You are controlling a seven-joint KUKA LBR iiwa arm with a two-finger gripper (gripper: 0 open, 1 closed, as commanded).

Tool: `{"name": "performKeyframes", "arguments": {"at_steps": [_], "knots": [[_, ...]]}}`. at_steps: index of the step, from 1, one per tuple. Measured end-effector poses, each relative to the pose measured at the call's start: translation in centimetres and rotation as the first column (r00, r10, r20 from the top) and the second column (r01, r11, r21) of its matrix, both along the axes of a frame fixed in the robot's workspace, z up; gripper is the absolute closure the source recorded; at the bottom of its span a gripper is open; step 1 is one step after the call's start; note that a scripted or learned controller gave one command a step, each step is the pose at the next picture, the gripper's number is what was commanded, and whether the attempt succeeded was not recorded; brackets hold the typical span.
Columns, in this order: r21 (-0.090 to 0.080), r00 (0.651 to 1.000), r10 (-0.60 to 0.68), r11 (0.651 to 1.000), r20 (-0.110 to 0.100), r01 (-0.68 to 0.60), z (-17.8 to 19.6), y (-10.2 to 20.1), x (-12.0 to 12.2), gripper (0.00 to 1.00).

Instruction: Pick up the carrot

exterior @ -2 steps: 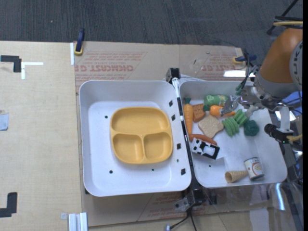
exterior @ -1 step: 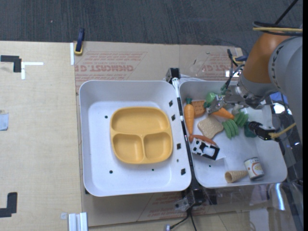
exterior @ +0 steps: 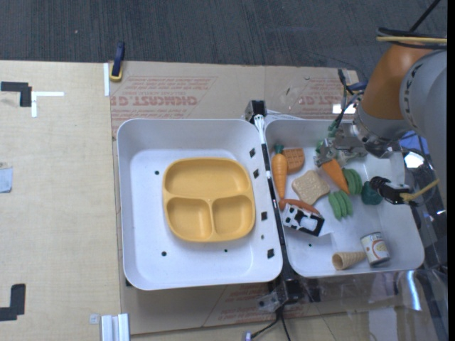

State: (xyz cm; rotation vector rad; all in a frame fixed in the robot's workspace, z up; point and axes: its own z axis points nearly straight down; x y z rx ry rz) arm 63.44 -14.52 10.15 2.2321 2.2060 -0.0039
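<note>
Dark carpet is lying behind a bench carrying two white bins. The gripper [exterior: 333, 150] is being positioned in the right bin [exterior: 398, 258] over a carrot [exterior: 334, 174] (a second carrot [exterior: 279, 174] is lying by the divider). Its closure cannot be told. A descent and firm closing are likely being called for next.

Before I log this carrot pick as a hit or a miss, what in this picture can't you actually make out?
- Pincer: its fingers are small and blurred against the clutter, so a grip on the carrot below them is undecidable.
- Second carrot: lies along the right bin's left wall; whether it touches is unclear.
- Can: label too small to read.
- Arm: cut off by the view's right edge.
</note>
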Motion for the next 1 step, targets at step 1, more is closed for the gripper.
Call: {"name": "performKeyframes", "arguments": {"at_steps": [1], "knots": [[0.002,0.979,-0.204,0.979,-0.002,0.204,10.01,5.72,-3.71,1.00]]}}
